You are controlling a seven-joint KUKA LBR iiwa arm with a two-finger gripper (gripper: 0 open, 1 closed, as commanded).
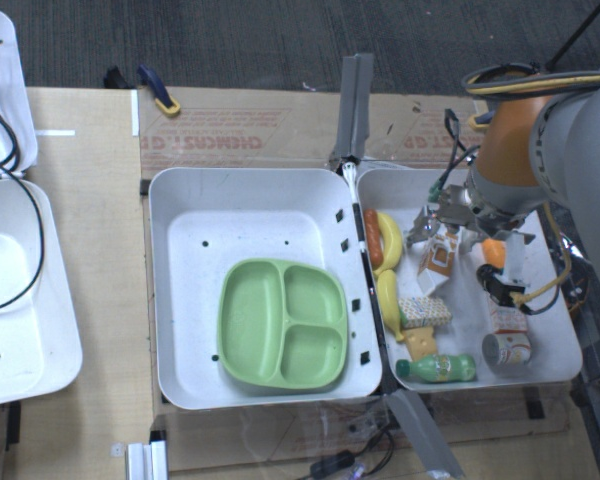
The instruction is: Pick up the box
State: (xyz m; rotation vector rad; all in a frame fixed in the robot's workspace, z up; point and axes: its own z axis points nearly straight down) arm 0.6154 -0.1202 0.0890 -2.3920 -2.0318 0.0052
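Reaching in from the right, the arm (540, 138) held its pincer (442, 236) low over the far part of the right bin (565, 363). Between the fingers I could see a small box (440, 255) with an orange and white face, so the pincer was clamped on it. The box hung tilted just under the fingertips, a little above the bin floor, and the print on it was too small to read.

Just left of the box lay a hot dog (374, 238) and a banana (390, 243), with a second banana (387, 303) nearer. Near the box, toward the front, a speckled sponge block (424, 312) rested beside a yellow wedge (420, 344). A green bottle (436, 369) lay on its side along the near wall. To the right, a can (507, 346) lay with a label I could not read.

The left bin (170, 268) carried a green divided plate (284, 323). On the cardboard (220, 128) beyond the bins, red mirrored letters appeared, seemingly "CHEMICALS".
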